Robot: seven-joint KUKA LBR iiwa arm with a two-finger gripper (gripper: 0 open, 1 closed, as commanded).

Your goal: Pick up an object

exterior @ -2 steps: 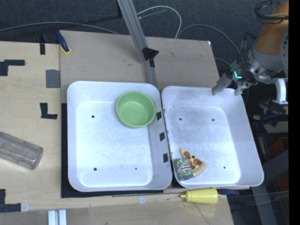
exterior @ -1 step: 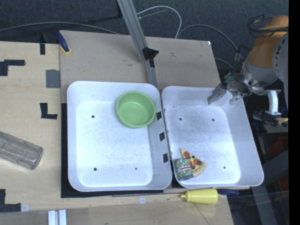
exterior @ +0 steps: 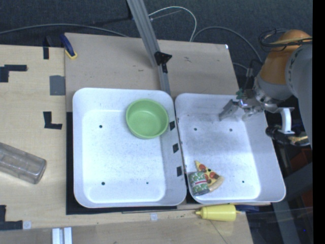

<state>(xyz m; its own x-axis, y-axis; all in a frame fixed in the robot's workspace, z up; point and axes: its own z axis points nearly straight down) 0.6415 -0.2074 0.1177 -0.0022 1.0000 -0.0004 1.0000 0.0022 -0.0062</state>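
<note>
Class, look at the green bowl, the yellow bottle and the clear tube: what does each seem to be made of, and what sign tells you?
Green bowl: probably plastic, matte, since its colour is even with soft shading.
Yellow bottle: likely squeezable plastic, smooth, opaque, with a moulded nozzle.
Clear tube: transparent plastic or glass, with the bench showing through; which one cannot be told.

Bins white plastic, smooth, faint dark speckling. Bowl green plastic, matt. Bench pale wood-look board. Bottle yellow glossy plastic. Tumbler clear plastic. Pole grey metal. Arm band orange, slight sheen.
</note>
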